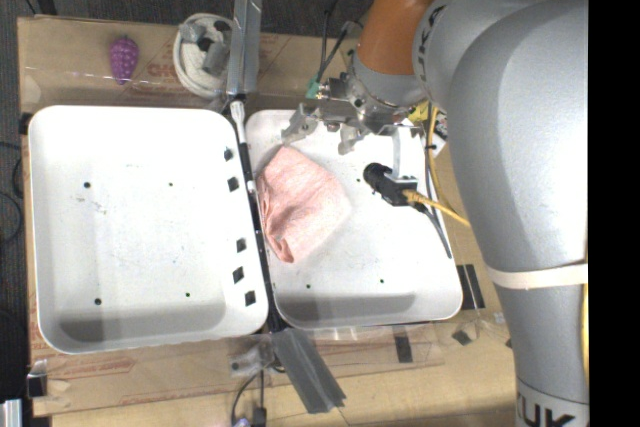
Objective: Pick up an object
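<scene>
Arm hides right bin edge (partly).

i see a crumpled pink cloth lying bunched in the right bin, close against its left wall.

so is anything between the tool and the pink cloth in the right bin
Nothing visible stands between them. The tool hangs over the top edge of the right bin, and the pink cloth lies just below it on bare bin floor.

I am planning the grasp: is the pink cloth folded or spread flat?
Folded and bunched: the pink cloth shows creases and overlapping layers, lying in the right bin beside the divider.
</scene>
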Robot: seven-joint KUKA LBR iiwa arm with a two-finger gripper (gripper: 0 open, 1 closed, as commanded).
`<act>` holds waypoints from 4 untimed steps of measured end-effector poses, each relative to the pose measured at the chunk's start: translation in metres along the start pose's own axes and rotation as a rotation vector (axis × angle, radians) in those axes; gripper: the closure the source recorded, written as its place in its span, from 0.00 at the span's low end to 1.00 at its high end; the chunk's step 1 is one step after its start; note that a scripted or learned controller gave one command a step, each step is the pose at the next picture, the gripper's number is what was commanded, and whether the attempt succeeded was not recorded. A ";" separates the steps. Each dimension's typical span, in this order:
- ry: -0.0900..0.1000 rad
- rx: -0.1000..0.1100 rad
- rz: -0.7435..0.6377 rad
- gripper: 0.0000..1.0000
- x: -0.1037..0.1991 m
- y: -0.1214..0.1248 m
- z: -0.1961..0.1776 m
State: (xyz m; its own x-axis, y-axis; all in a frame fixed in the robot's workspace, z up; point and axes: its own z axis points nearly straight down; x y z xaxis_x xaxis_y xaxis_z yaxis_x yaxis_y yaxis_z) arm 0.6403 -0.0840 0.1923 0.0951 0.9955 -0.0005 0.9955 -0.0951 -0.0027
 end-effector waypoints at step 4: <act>0.000 -0.001 -0.244 0.00 -0.089 -0.004 0.100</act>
State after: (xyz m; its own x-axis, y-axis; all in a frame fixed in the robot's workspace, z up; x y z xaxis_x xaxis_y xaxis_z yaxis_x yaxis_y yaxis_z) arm 0.6276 -0.1725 0.0923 -0.1486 0.9889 0.0005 0.9889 0.1486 -0.0016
